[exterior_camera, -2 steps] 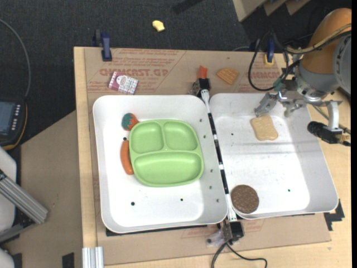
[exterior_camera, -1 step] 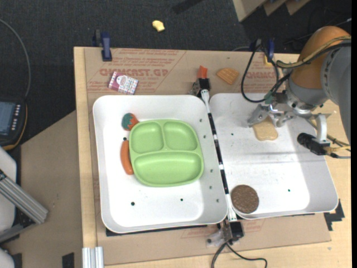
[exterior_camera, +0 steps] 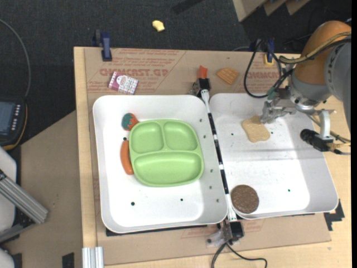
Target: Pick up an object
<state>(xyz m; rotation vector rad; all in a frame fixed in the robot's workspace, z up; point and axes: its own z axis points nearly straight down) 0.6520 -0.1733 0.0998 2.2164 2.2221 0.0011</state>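
My claw hangs low over the far part of the right bin, at the end of the grey arm that reaches in from the right. I cannot tell how the claw stands.

Just below and to the left of the claw, touching or nearly touching its tip, lies a flat tan piece like a slice of bread on the bin floor. Well nearer the camera than the claw, a round brown disc like a cookie sits at the near left corner of the same bin.

Far to the claw's left, in the left bin, I see a green divided plate. An orange carrot-like piece lies against the plate's left edge, and a small teal and red object rests just beyond that.

Outside the bins, on the table, a tan cracker-like piece lies beyond and left of the claw, and a small pink and white packet lies further left.
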